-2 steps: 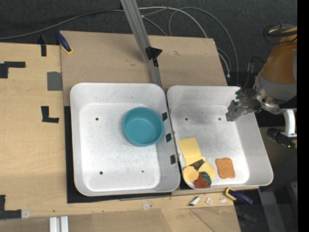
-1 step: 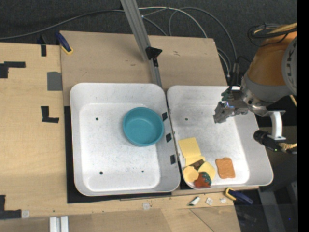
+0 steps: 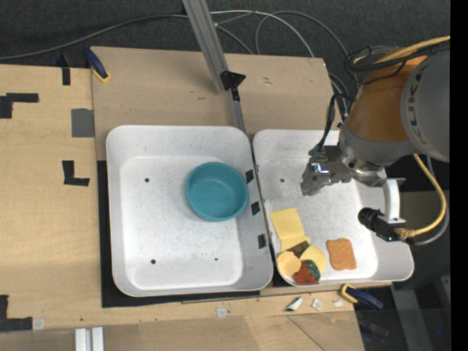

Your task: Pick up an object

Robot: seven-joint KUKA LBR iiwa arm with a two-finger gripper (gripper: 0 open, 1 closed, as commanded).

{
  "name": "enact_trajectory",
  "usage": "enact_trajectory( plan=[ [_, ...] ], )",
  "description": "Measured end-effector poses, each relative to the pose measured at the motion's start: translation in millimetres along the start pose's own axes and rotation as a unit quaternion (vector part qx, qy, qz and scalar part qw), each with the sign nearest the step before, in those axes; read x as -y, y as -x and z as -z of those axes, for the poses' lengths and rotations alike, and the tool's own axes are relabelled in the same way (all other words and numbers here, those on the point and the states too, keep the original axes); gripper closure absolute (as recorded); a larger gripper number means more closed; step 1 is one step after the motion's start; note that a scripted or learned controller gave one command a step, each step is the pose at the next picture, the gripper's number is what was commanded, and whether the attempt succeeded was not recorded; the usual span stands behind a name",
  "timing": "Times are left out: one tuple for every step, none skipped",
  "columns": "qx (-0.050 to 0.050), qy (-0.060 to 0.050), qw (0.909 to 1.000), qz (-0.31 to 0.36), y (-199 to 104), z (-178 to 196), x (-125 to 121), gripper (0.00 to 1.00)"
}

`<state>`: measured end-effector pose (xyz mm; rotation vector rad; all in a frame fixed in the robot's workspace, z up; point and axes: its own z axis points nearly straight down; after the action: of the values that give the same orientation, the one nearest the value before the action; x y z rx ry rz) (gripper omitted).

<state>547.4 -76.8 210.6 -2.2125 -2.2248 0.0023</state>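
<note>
The worktop (image 3: 44, 196) carries two shallow white bins side by side. The left bin (image 3: 139, 269) contains a teal bowl (image 3: 216, 190), seated near its centre. The right bin (image 3: 281, 148) contains the candidate objects, grouped along its near edge: a yellow block (image 3: 287, 225), an orange piece (image 3: 341, 254) well apart from it to the right, and a small cluster of red and yellow items (image 3: 303, 265) just below the block.

The arm (image 3: 398, 108) is positioned over the right bin, and the end effector (image 3: 319, 179) is located above bare bin floor, up and to the right of the yellow block. Whether its fingers are spread or pressed together cannot be told. No object is seen between them.

For a sound pick, a single isolated target is to be chosen; the yellow block is judged nearest. The end effector should be centred over the target before descent, with the fingers straddling its narrower span. Contact with the bin wall and the neighbouring cluster is to be avoided.
</note>
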Motion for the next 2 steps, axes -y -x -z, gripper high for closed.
enact_trajectory(
  plan=[
    [0.001,0.001,1.0000,-0.002,-48.0,13.0,11.2,1.00],
    [0.000,0.000,1.0000,0.000,-92.1,12.1,34.0,1.00]
  ],
)
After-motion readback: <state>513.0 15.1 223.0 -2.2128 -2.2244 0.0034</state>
